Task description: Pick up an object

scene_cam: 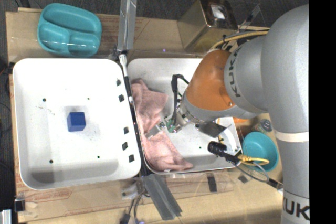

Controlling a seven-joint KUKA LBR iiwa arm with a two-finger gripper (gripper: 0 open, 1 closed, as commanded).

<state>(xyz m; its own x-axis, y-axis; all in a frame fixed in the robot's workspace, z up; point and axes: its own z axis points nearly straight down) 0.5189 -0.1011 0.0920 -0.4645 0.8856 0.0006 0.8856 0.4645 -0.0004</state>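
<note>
Arm [247,76] bulk hides much of the right bin [157,63]; gripper [170,124] at the bin's centre meets one pink cloth [155,128], finger state unclear. One blue cube [76,120] sits centred in the left bin [31,68], at nine o'clock from the gripper.

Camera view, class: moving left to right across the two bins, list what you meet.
Left bin → blue cube → pink cloth → gripper → orange band → grey arm
</note>
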